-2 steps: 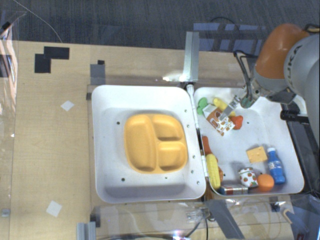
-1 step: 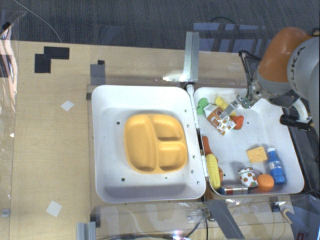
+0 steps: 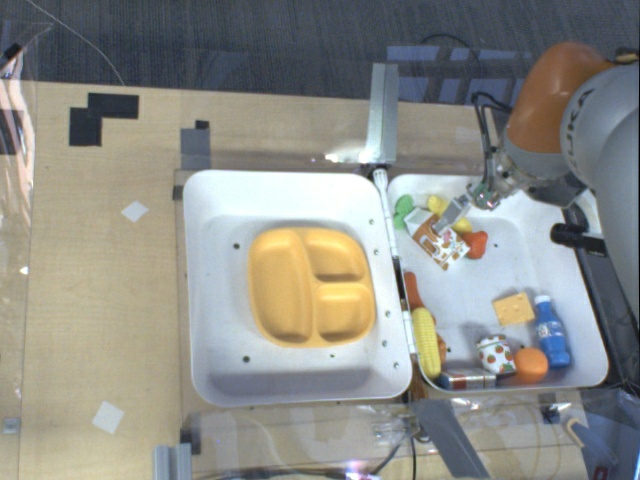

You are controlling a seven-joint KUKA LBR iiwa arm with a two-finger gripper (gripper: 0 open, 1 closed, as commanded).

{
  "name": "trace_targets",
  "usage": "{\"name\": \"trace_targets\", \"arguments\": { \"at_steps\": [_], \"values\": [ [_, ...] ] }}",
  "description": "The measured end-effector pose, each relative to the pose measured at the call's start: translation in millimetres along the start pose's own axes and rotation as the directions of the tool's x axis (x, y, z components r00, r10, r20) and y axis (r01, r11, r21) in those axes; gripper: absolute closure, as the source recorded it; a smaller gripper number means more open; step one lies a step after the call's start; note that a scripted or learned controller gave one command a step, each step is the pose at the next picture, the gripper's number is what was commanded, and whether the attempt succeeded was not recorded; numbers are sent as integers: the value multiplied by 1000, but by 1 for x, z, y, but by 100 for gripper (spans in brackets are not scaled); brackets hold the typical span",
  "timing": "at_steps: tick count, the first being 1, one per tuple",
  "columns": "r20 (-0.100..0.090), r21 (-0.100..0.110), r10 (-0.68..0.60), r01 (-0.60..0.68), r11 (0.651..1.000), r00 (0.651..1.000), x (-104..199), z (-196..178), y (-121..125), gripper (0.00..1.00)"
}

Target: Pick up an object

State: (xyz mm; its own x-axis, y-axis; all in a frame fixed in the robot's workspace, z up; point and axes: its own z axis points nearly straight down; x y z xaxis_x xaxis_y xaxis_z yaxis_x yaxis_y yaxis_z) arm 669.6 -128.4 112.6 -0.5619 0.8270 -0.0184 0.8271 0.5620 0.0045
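Camera view: the gripper (image 3: 452,216) hangs over a patterned box (image 3: 441,245) in the right bin (image 3: 590,298); grip unclear. Near the box: one corn cob (image 3: 426,336), one blue bottle (image 3: 550,332), one orange ball (image 3: 531,364). Left of it, one yellow tray (image 3: 310,285).

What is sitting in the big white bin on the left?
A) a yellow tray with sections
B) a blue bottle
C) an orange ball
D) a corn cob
A: the yellow plastic tray with divided sections lies in the middle of the left shallow white bin.
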Motion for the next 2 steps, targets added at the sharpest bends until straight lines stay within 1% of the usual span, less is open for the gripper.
{"name": "trace_targets", "arguments": {
  "at_steps": [1, 2],
  "values": [
    [-19, -2, 213, -213, 977, 977, -34, 11, -21, 0],
    [-15, 2, 254, -254, 967, 967, 4, 10, 5, 0]
  ]
}}
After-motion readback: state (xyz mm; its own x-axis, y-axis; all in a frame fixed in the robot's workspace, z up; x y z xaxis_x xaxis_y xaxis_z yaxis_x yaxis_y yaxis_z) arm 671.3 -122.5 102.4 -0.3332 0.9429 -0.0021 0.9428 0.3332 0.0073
